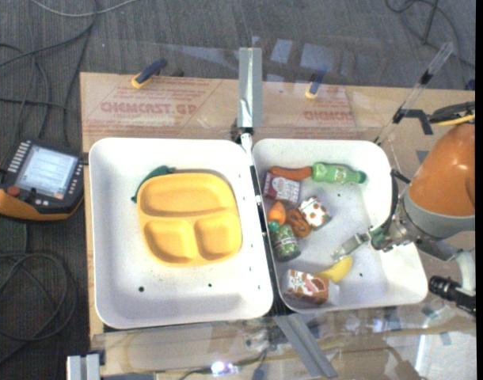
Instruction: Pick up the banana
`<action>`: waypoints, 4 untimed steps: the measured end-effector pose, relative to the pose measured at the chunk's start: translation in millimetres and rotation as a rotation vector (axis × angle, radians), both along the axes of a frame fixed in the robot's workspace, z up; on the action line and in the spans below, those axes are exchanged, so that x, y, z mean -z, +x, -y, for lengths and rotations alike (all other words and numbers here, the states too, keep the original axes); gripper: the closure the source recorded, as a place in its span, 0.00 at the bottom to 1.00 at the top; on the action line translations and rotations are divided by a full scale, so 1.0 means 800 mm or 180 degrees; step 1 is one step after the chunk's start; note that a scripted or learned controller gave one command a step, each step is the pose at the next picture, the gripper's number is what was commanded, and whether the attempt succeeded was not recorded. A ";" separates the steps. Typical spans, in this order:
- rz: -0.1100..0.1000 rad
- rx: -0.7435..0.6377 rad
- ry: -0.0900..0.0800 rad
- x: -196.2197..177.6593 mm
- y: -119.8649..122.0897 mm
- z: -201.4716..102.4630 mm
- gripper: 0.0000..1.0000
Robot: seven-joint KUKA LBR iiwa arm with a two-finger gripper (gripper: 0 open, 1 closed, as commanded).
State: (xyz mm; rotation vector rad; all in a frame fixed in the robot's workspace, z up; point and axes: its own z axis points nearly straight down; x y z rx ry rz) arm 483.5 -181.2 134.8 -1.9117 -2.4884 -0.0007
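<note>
While the arm (443,184) reaches in from the right over the right bin (380,153), its jaws hang low just above and to the right of the banana (338,270); whether they stand open or closed cannot be told at this size. The banana lies on the bin floor near the front, apart from the jaws, just beside a red-and-white packet (308,286). Further back lie a green bottle (336,173), a dark red pouch (283,187), an orange carrot-like piece (290,172) and a small green jar (285,241). In the left bin (107,291) rests a yellow divided tray (190,216).
</note>
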 end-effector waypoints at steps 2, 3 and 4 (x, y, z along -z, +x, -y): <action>0.0039 -0.0128 -0.0024 0.056 0.004 -0.039 0.00; 0.0083 -0.0129 -0.0033 0.041 0.010 -0.040 1.00; 0.0005 0.0278 -0.0018 -0.124 0.065 -0.031 1.00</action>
